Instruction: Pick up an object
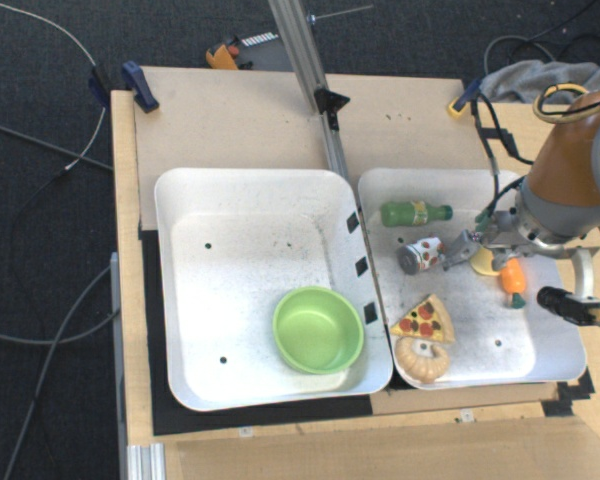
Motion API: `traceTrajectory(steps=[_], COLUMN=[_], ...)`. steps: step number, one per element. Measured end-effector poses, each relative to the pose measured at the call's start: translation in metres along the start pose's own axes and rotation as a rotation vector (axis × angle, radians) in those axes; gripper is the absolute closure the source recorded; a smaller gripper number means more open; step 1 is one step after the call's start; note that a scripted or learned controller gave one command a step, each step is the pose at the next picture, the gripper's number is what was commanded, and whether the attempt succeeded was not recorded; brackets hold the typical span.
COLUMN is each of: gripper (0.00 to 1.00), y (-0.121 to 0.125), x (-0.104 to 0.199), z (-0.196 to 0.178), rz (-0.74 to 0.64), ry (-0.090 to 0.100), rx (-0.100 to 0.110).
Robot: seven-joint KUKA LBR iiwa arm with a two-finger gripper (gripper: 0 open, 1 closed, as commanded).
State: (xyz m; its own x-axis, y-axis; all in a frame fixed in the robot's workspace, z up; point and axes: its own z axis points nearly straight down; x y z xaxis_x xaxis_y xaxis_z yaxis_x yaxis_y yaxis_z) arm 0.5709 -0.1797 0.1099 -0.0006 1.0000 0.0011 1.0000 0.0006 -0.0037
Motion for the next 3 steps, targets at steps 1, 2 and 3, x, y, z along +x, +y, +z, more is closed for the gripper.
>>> traceTrajectory(steps=[1, 2, 3], gripper=[1.00, 1.00, 1.00], y=[0.001, 0.004, 0.013], x=[-0.001, -0.006, -0.005], z=[-0.013, -0.074, -0.132], rz=[0.000, 0.000, 0.000], ry=[-0.001, -0.003, -0.002], rx=[-0.005, -0.009, -0.009])
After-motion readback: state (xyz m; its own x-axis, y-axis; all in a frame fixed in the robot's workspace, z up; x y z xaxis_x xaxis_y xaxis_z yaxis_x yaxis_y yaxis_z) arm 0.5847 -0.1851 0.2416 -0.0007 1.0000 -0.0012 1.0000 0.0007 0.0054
